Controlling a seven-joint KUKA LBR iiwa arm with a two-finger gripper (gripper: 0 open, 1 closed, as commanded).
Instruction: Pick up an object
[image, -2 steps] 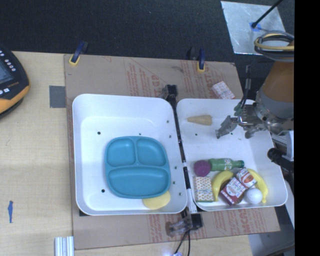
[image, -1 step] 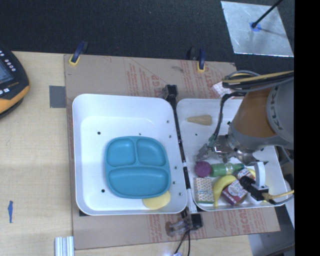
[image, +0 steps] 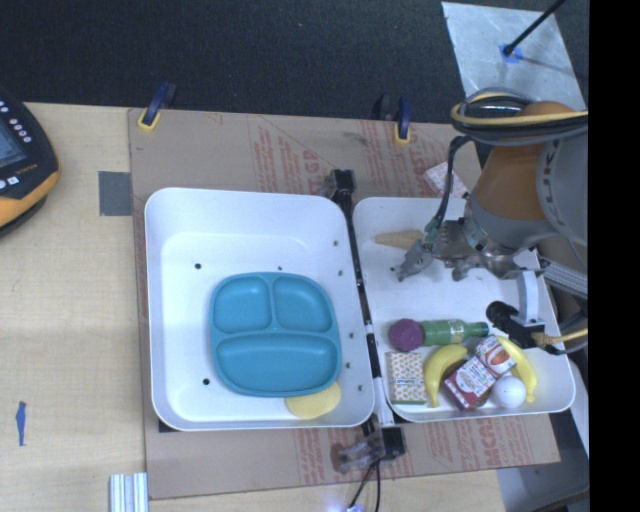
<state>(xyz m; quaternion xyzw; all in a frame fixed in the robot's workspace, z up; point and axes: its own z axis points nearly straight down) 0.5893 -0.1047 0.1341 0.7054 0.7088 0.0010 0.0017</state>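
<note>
Camera view looks down on the arm (image: 520, 170), cut off at the right edge, with its gripper (image: 432, 258) low over the right bin (image: 400, 215) — whether the fingers are spread or pressed together I cannot tell, they blur into dark metal. Near them lies a tan cone-shaped thing (image: 398, 239), hard to identify. Lower in that bin crowd a green bottle with a purple cap (image: 440, 332), two bananas (image: 441, 368), a red packet (image: 477, 375) and a white ball (image: 510, 392). A blue divided plate (image: 274, 333) sits in the left bin (image: 180, 230) — half hiding a yellow piece (image: 314, 404).

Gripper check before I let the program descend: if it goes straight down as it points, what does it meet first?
Probably bare floor of the right bin; the gripper hangs above the tan cone-shaped object. Depth is unclear.
</note>
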